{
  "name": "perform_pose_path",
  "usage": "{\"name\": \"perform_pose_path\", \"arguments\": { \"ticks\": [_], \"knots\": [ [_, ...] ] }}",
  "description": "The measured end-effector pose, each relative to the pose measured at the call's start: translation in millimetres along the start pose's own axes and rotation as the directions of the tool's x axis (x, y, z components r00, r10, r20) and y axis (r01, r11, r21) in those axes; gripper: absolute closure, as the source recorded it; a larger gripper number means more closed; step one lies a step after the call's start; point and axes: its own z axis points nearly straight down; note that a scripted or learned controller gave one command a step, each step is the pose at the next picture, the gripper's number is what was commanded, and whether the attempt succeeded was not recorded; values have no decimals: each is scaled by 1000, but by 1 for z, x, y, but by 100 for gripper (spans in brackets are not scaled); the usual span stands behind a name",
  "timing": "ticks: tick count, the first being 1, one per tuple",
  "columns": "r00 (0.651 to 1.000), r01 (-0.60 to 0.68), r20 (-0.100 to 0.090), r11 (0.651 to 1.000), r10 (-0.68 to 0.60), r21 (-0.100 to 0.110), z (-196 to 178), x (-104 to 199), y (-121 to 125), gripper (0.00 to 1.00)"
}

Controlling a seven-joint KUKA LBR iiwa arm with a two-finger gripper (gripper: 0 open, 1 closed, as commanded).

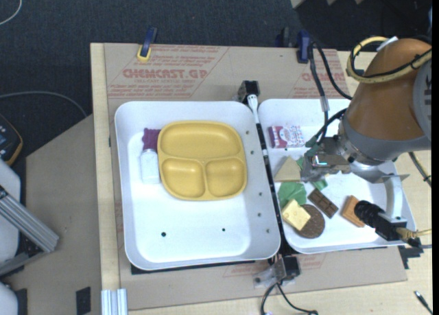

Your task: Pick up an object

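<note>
The tabletop (206,66), covered by a printed brown board, carries two white bins side by side. The left bin (192,231) is the bigger in view. The right bin (346,237) sits against it, and the two share a dark seam.

The arm (391,94) comes in from the right and hangs over the right bin's middle. Its orange band sits above a grey wrist.

A yellow tray (202,159) with three compartments lies in the upper half of the left bin. Just beside its left edge are a white bottle (149,166) and, above that, a purple thing (151,137).

The end effector (319,164) is low over the right bin's centre. Whether it is wide or narrow cannot be told from here, and nothing can be seen held in it.

The things to pick from lie in the right bin:
- A pink-and-white packet (286,136) is near the top left corner.
- A tan piece (289,167) lies below the packet, just left of the end effector.
- A green piece (291,190) lies under the tan one.
- A brown disc (315,227) sits near the lower rim, with a yellow block (296,215) overlapping its left side.
- A brown bar (323,203) lies tilted just above the disc.
- An orange block (351,211) is to the right of the bar.
</note>
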Motion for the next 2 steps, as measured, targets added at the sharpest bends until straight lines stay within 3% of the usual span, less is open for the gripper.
{"name": "perform_pose_path", "arguments": {
  "ticks": [2],
  "knots": [
    [1000, -3, 0, 1000, 3, 4, 16, -4, 11, 100]
  ]
}}
